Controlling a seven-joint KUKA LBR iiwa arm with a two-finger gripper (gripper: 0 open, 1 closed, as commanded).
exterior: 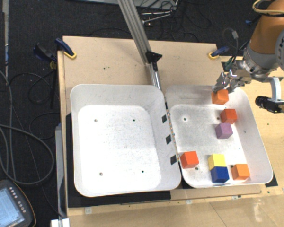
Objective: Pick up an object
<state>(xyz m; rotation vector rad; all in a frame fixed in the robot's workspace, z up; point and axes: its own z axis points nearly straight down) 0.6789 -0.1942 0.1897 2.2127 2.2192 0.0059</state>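
The gripper (224,90) hangs over the far right corner of the right bin (255,122), and an orange cube (220,97) sits directly under it, its top meeting the fingers (226,85); from this slanted view the cube looks pinched between them and seems to ride slightly above the bin floor, though whether it has truly left the surface is hard to tell. If that grip is real, the main part of the pick is done and what remains is to carry the cube clear of the bin wall without it slipping. Should the hold prove false, the grasp would have to be made again. The other pieces lie loose in the same bin: a second orange cube (228,116) just beside a purple cube (223,130) near the middle, a third orange cube (189,159) by the near left edge, a yellow cube (216,161) touching a blue cube (219,174), and a fourth orange cube (240,172) just right of them. The left bin (80,126) sits alongside on the table (109,60), with blue and yellow clamps (65,48) at the table's far corners
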